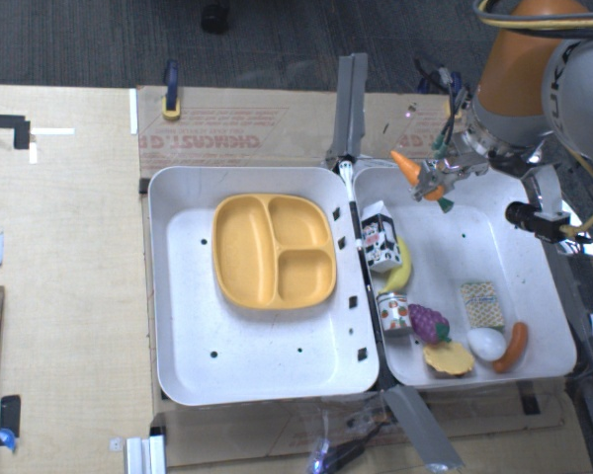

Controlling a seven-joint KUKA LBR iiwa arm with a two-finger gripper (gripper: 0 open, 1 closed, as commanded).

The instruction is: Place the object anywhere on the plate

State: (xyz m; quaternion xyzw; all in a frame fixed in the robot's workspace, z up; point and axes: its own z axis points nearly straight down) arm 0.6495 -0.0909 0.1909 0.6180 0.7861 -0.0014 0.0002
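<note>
Two-finger metal gripper (430, 181) hangs over the far left corner of the right white bin (534, 363), fingers clamped on a small tapered orange toy carrot (407, 166) with a green tip. Yellow three-compartment plastic plate (274, 250), smooth, rounded corners, lies in the left white bin (178, 344), well apart. Right bin also holds a milk carton (379, 239), banana (399, 273), purple grapes (428, 322), white egg (486, 344), sausage (514, 347).

Claw (433, 179) clamped on an orange carrot (408, 168) over the right bin's (534, 265) far corner; yellow plate (274, 250) well left, milk carton (379, 239) just below-left.
</note>
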